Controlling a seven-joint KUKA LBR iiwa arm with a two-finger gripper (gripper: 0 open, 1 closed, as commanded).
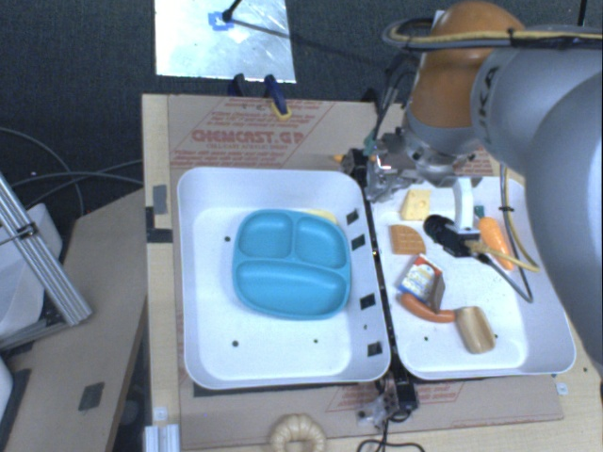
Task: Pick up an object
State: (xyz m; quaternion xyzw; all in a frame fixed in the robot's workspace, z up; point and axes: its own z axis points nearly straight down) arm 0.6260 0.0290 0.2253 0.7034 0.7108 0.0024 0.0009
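The right bin [537, 342] holds several small items. A pale yellow cracker [415, 203] lies at the back, with a brown toast piece [407, 240] just in front of it. Nearer the front are a small printed box [423, 281], a red sausage [429, 312] and a tan bread roll [475, 329]. An orange carrot [495, 240] lies to the right. My gripper [379, 175] hangs low over the bin's far left corner, just left of the cracker. Nothing shows in its grasp.
A blue divided plate [290, 263] sits in the left bin [212, 347], and a yellow scrap [324, 216] peeks out behind the plate. The bins' shared wall [375, 271] carries black clips. My arm covers the right bin's far right side.
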